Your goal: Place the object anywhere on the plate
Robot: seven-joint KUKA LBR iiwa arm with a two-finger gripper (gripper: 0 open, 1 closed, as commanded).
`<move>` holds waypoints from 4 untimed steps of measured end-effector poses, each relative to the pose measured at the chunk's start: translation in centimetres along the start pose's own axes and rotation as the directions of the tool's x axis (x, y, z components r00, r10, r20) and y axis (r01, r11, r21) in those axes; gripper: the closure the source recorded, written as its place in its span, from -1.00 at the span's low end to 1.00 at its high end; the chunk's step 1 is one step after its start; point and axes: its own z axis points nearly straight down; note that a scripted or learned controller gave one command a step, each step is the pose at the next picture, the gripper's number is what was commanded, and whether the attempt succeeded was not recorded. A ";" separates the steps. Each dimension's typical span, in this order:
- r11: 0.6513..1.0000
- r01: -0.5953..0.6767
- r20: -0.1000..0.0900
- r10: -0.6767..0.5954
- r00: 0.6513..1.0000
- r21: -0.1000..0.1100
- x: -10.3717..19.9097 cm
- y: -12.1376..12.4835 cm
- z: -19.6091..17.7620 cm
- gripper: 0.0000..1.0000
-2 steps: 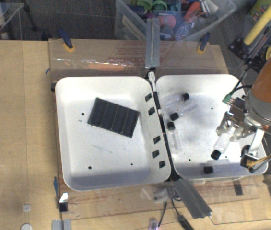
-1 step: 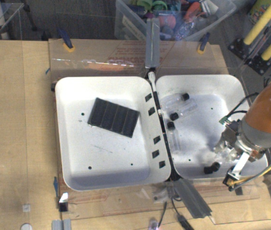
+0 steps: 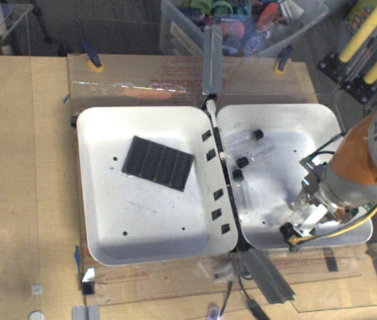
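A dark, ribbed rectangular plate (image 3: 158, 163) lies flat in the left bin (image 3: 101, 239), turned a little off square. In the right bin (image 3: 321, 122), see-through pieces with small black caps lie near the divider: one cap (image 3: 258, 135) toward the back, one (image 3: 242, 161) in the middle, and one (image 3: 237, 175) just in front of it. Their clear bodies barely stand out against the white floor. My gripper (image 3: 300, 204) hangs low over the front right part of the right bin, to the right of these pieces and apart from them.
A metal divider (image 3: 218, 179) with black clips runs between the two bins. The arm's grey and orange wrist (image 3: 358, 162) covers the right bin's right side. A clear crate of colourful toys (image 3: 241, 9) stands behind the bins.
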 end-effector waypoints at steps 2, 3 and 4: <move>0.926 -0.377 0.014 0.377 0.926 0.007 -4.2 5.5 0.3 1.00; 0.926 -0.375 0.015 0.375 0.927 0.027 -4.5 6.1 0.4 1.00; 0.923 -0.384 0.029 0.383 0.923 0.012 -3.7 5.9 0.5 1.00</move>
